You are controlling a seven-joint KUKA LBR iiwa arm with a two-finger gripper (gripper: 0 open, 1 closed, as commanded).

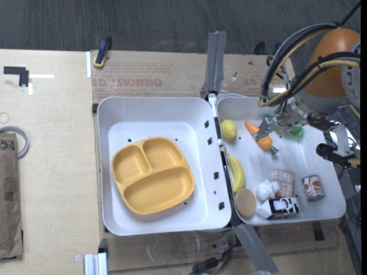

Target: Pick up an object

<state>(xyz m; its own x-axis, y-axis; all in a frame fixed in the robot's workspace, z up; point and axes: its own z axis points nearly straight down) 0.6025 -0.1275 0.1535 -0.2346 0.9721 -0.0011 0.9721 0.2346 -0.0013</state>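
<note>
The gripper (268,129) was lowered into the right bin (330,211), directly over the orange carrot (259,135). Its fingers' state could not be determined. A yellow divided plate (152,175) occupied the left bin (109,153).

Fixed overhead camera, slanted, both bins (109,153)

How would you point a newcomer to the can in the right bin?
Start at the right bin, the one crowded with small items. Follow its right wall toward the near corner: the can stands there, right of a small pinkish packet. It is the only cylinder, with a red-and-white label and a pale lid.
</note>
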